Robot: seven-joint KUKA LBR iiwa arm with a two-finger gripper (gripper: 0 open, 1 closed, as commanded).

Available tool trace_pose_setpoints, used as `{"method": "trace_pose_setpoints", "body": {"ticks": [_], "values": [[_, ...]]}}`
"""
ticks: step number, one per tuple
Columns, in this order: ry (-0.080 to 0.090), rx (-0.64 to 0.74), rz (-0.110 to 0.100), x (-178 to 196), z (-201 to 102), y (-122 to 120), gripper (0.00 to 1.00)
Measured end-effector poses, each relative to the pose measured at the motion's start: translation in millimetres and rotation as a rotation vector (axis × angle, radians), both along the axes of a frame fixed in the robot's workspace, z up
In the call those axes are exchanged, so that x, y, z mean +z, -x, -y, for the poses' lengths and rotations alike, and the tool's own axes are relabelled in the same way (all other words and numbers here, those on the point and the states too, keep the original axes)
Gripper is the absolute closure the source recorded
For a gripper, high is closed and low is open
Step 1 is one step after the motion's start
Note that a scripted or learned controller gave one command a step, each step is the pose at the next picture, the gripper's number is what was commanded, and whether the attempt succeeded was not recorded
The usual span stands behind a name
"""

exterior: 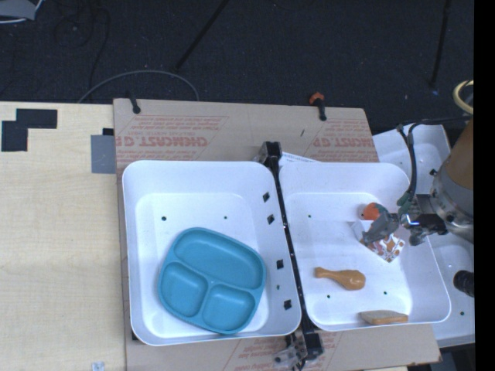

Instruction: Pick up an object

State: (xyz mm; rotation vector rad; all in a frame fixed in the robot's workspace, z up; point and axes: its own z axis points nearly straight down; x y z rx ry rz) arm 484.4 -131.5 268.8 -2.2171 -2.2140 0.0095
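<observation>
My claw (pixel 380 229) is low in the right bin (pixel 325 185), over a small crinkled packet (pixel 389 246); I cannot tell its state. Nothing is lifted yet, I judge.

Pale wooden bench (pixel 54 238) before dark carpet (pixel 255 37) strewn with cables (pixel 205 25)
</observation>
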Motion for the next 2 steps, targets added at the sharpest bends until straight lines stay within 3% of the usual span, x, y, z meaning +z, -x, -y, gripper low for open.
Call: {"method": "trace_pose_setpoints", "body": {"ticks": [1,2], "values": [[0.002,0.001,0.009,4.0,0.2,-1.5,0.0],[-0.001,0.001,0.0,-58.8,4.4,-0.6,0.0]]}}
